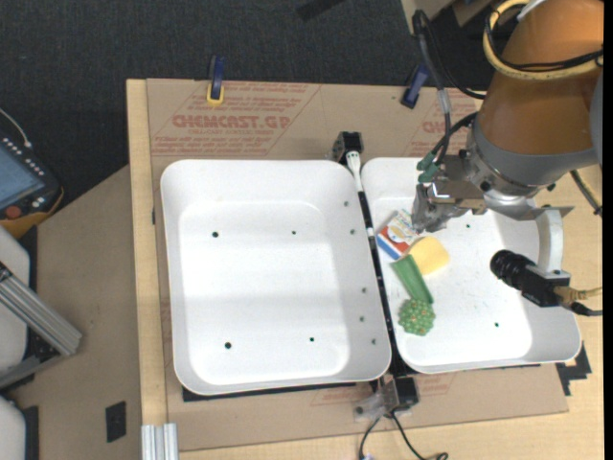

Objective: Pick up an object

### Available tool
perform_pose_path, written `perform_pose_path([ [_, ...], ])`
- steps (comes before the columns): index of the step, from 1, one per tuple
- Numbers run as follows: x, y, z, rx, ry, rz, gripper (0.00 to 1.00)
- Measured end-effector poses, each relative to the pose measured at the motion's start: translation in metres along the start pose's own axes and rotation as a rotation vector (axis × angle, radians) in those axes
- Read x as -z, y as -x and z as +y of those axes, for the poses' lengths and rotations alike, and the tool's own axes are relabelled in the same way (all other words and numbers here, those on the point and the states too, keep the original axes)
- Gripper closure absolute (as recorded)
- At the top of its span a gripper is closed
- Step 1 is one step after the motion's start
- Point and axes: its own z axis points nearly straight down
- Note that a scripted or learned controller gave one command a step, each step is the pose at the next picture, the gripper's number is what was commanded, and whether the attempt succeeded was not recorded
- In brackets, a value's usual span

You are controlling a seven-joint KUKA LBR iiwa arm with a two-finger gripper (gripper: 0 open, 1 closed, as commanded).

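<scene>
In the right bin (498, 338) lie a yellow block (430, 255), a green stick (413, 278) ending in a green bumpy broccoli-like piece (417, 317), and a small white packet with red and blue stripes (394, 237). My gripper (427, 215) hangs low over the bin's left part, just above and right of the striped packet and just behind the yellow block. The wrist and arm hide its fingertips. Nothing shows between them.
The left bin (259, 266) lies beside the right one, divided by a black hinge strip (369, 247). A black cylindrical part (519, 273) with a cable sticks out over the right bin's right side. Blue clamps (215, 80) hold the cardboard base.
</scene>
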Motion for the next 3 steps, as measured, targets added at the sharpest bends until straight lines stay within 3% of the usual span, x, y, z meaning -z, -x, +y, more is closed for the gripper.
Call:
perform_pose_path([
  [1,-0.003,0.103,-0.033,-0.013,-0.006,-0.002,1.0],
  [3,0.018,0.096,-0.029,0.0,0.002,-0.001,1.0],
])
